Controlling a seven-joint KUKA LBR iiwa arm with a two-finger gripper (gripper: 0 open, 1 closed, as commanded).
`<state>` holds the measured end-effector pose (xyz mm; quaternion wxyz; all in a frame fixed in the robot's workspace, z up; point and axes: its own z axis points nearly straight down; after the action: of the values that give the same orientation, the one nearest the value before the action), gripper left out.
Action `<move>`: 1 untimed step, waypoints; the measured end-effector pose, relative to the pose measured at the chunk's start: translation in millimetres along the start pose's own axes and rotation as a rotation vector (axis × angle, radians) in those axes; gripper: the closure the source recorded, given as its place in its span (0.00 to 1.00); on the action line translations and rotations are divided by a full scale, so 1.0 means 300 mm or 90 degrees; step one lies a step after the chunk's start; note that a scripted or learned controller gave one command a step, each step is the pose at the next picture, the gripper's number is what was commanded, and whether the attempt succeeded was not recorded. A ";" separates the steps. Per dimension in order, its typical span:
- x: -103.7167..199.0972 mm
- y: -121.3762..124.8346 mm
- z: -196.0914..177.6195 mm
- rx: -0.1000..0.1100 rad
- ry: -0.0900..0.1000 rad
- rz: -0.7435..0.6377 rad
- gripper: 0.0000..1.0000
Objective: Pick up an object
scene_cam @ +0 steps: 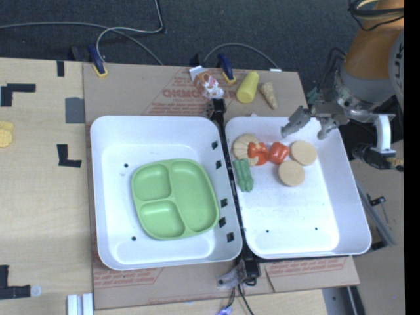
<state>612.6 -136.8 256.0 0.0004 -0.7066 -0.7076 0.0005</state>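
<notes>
My gripper [304, 132] hangs open over the far edge of the right bin [341, 235], with nothing between its fingers. Just below it lies a tan round disc [303, 153], and a second tan disc [291, 173] rests a little nearer. To their left lie a red pepper piece [269, 153], a pale ridged piece [242, 146] and a green pod-shaped piece [244, 174]. All of these sit on the bin floor in its far half.
The left bin [111, 149] holds a green divided plate [174, 199]. Behind the bins, on the cardboard, lie a yellow cylinder [247, 87], a tan cone [269, 96] and a small printed packet [207, 82]. Cables run across the dark floor at the back.
</notes>
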 end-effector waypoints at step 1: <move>-0.078 0.126 0.375 0.002 0.000 0.000 0.00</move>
<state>650.1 -160.1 143.6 0.0019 -0.7068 -0.7074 0.0016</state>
